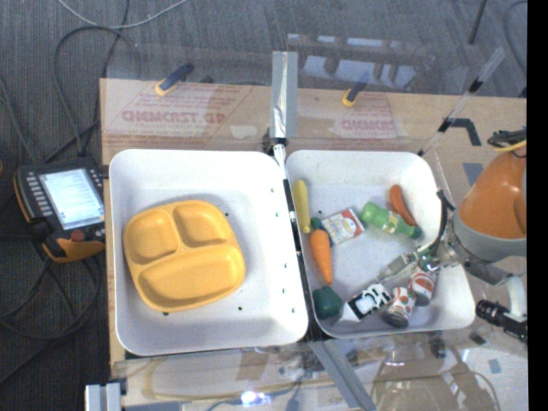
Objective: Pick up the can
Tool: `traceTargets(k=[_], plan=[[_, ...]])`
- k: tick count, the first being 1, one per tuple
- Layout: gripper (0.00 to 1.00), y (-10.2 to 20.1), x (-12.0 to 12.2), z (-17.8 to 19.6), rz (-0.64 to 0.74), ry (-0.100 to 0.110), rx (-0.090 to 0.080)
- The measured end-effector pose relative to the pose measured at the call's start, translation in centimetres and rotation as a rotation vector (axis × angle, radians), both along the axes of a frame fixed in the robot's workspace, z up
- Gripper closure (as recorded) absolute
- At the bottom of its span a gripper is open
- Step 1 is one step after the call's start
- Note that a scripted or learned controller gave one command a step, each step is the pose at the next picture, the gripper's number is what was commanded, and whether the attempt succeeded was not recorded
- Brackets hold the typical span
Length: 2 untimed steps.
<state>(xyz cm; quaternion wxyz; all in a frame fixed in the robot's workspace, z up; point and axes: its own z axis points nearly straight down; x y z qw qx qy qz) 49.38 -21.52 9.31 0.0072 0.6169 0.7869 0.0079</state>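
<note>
A small red and white can (422,286) lies near the front right corner of the right bin (377,166). A second can-like object (397,307) lies just beside it, toward the front. My gripper (411,265) reaches in from the right, low over the bin floor, just behind and left of the red and white can. Nothing shows in its grasp. The arm's orange band (501,199) hangs over the bin's right rim.
The right bin also holds a corn cob (301,205), a carrot (321,256), a small carton (342,225), a green bottle (385,218), a sausage (401,201), a dark green item (326,300) and a black-and-white object (370,300). A yellow divided plate (182,253) lies in the left bin (145,165).
</note>
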Motion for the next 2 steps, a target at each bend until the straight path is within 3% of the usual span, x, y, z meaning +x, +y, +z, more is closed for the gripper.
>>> traceTargets(k=[2], plan=[[0.00, -0.04, -0.04, -0.02, 0.029, 0.001, -0.001]])
